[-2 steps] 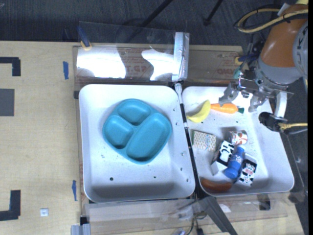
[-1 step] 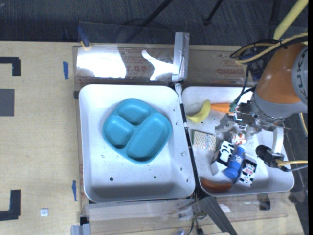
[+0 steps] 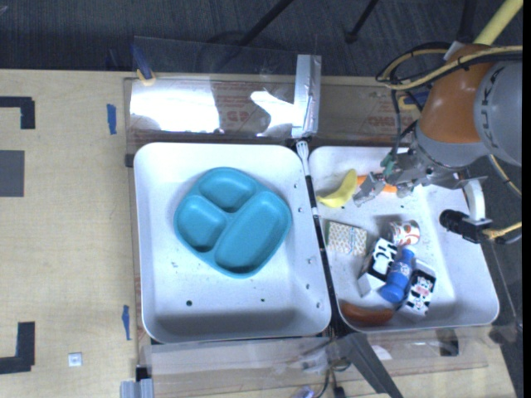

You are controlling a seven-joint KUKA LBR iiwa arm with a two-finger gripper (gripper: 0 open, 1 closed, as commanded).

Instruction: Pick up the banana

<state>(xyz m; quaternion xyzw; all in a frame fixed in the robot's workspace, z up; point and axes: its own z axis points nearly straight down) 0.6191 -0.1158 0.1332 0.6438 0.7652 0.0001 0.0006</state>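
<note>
We see the left bin [image 3: 149,222] holding a blue sectioned tray [image 3: 232,220] at its centre. The right bin [image 3: 473,293] holds the banana [image 3: 338,191] at its ten o'clock corner, a patterned packet [image 3: 346,238] just below it, and a jumble (blue bottle [image 3: 398,277], black-and-white items, a brown piece) toward six o'clock. The gripper [image 3: 383,182] sits at the banana's three o'clock, close beside it; whether it grasps anything we cannot tell. The arm [image 3: 465,110] is cut off at the frame's right.

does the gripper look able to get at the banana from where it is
Probably yes. The banana lies at the back of the right bin, nothing on top of it, and the gripper sits just to its right. The bin's wall close on its left may crowd a grasp.
</note>
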